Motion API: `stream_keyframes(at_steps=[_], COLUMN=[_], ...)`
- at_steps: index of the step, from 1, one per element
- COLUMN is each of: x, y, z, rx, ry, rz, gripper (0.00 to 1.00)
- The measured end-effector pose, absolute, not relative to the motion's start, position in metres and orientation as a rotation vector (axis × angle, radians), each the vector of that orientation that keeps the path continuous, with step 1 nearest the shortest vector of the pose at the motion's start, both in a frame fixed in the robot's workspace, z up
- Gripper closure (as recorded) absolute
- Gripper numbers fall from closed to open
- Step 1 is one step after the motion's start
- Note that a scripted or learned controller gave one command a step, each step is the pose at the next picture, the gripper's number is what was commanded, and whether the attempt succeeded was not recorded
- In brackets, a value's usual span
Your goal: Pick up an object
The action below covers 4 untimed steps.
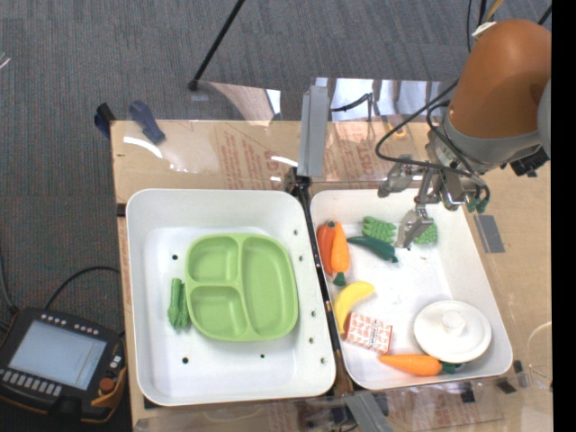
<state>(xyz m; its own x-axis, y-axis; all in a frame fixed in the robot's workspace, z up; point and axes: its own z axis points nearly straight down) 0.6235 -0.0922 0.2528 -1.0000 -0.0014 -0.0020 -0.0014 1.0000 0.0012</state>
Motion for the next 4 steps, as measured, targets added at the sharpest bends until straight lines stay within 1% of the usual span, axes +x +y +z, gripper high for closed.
stream_keyframes(at_steps=[1, 2, 3, 4], x=[0.644, 0.647, 0.648, 0.627], y=[-0.092, -0.091, -0.029, -0.139], z=[0.085, 0.099, 0.233, 0.264], rx=[-0.208, -0.214, 0.017, -0.401], ry=[3.137, 3.126, 3.122, 3.11], rz=[0.004, 0.001, 0.003, -0.002], gripper=[0.0, 1.0, 1.0, 1.0])
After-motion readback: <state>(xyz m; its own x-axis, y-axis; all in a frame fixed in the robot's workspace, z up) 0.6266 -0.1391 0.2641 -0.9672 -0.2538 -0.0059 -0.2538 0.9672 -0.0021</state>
